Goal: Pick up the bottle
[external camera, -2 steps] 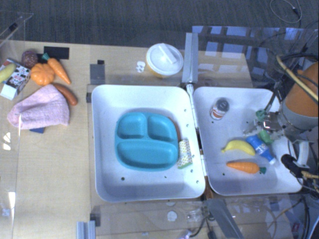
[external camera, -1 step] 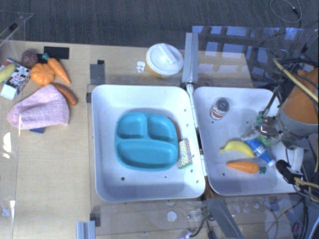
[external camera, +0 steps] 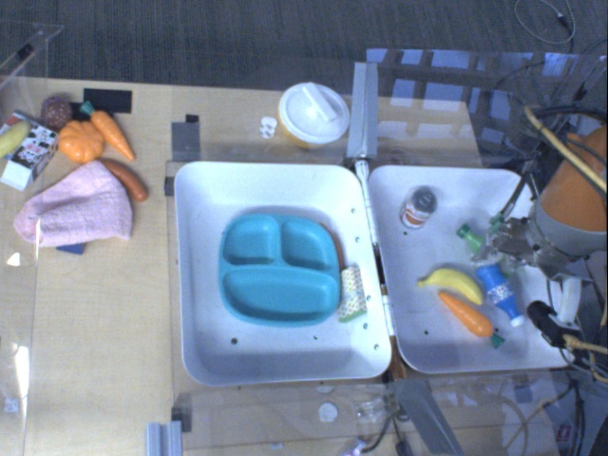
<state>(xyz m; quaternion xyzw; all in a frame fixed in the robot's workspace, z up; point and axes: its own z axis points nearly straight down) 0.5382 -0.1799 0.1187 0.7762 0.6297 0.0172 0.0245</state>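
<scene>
Arm enters from the right, orange band and grey wrist low over the right bin (external camera: 446,350), gripper (external camera: 502,245) pointing left-down at that bin's right side. The bottle (external camera: 499,291), blue with a white cap, lies on its side on the bin floor just below the gripper, beside the banana (external camera: 452,279) and carrot (external camera: 465,313); cannot tell how the fingers stand. A small jar (external camera: 418,207) stands upright near the bin's upper left; the left bin (external camera: 204,331) holds a blue divided tray (external camera: 280,269).
</scene>
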